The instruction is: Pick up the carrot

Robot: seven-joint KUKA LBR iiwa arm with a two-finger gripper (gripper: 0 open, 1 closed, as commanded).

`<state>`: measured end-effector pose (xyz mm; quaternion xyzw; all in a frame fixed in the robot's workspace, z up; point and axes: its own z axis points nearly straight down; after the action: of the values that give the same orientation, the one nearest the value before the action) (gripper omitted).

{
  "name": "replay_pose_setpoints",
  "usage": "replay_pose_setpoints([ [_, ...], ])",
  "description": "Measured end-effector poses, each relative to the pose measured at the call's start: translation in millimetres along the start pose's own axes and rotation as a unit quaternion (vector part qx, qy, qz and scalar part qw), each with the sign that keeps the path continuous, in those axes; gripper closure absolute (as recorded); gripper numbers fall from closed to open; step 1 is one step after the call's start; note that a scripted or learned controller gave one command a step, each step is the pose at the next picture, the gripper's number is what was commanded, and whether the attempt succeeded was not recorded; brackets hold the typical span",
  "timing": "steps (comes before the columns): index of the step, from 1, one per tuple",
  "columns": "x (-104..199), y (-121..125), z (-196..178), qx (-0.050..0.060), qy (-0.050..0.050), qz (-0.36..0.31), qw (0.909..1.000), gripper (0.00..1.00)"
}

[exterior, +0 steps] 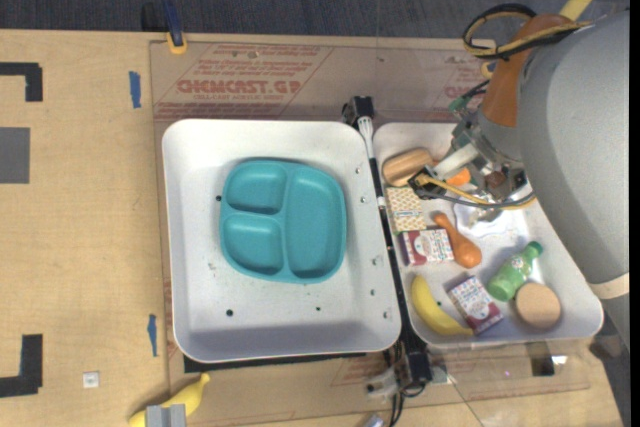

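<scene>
In the camera view, the gripper [462, 177] is down in the upper part of the right bin [585, 300], low over a cluttered patch, and I cannot tell how it is set because the wrist hides it. A small orange shape there, just beside the bread roll [407, 164], is probably the carrot [458, 178], though most of it is covered. What shows seems to run roughly left to right; which end is the tip I cannot say. The risk is the crowding: the roll, a chicken drumstick [458, 240] and a checkered packet [404, 205] lie near, so the gripper could nudge or grab a neighbour, or pinch the carrot by its end and let it slip. The left bin [190, 215] holds 1 teal divided plate [284, 220].
</scene>
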<state>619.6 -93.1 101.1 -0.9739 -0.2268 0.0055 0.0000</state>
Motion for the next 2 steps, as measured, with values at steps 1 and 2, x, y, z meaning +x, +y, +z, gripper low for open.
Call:
replay_pose_setpoints([
  [1, -30, 17, 11, 0.002, 0.006, 0.125, 0.9921, 0.00],
  [2, -90, -38, 13, 0.000, 0.008, 0.092, 0.9957, 0.00],
])
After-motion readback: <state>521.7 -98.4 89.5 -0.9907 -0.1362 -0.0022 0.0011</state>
